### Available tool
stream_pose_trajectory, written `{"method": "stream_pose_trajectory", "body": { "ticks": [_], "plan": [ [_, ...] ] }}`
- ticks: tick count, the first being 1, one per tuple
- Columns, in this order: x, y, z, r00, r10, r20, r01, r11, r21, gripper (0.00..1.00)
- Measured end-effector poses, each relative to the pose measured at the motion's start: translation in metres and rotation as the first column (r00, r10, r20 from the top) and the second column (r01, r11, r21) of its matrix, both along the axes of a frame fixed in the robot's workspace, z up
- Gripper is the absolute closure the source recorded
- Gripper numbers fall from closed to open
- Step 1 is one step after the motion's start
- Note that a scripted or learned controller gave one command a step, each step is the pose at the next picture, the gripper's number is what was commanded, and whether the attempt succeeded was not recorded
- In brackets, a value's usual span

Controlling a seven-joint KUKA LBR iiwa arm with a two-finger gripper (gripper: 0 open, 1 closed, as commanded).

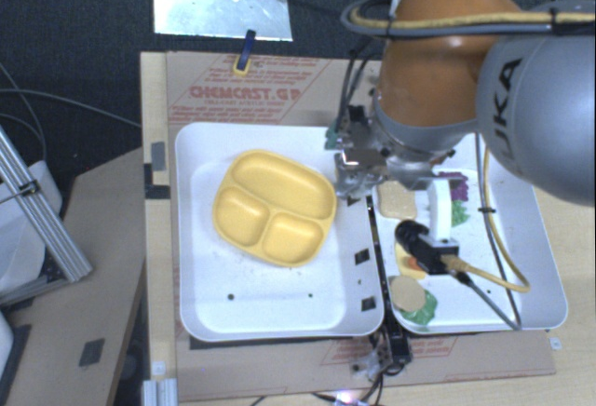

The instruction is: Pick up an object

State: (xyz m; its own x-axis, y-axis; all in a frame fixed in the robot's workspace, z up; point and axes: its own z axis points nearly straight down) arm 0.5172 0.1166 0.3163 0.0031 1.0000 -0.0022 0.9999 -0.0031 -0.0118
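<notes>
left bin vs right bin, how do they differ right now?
1. Contents: the left bin holds one yellow divided tray; the right bin holds several small items.
2. Size of contents: the tray covers much of the left bin's floor; the right bin's items are small and clustered near the divider.
3. Occlusion: the arm overhangs the right bin; the left bin is mostly unobstructed.

Both are shallow and white.

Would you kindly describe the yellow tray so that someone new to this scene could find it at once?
Start at the two white bins and take the left bin, the one away from the grey arm. Lying in its upper middle is the yellow tray, rounded and split into three compartments. It is the largest item in either bin and the only plain yellow one; the right bin holds small mixed pieces.
</notes>
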Motion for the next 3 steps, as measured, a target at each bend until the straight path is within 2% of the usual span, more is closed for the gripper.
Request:
{"method": "stream_pose_trajectory", "body": {
  "ticks": [1, 2, 3],
  "plan": [
    [0.054, -0.043, -0.078, 1.000, -0.001, 0.008, 0.001, 1.000, -0.001, 1.00],
    [0.053, -0.039, -0.074, 1.000, 0.004, 0.013, -0.004, 1.000, 0.002, 0.00],
    [0.061, -0.017, 0.084, 0.999, 0.010, 0.033, -0.010, 1.000, 0.006, 0.00]
  ]
}}
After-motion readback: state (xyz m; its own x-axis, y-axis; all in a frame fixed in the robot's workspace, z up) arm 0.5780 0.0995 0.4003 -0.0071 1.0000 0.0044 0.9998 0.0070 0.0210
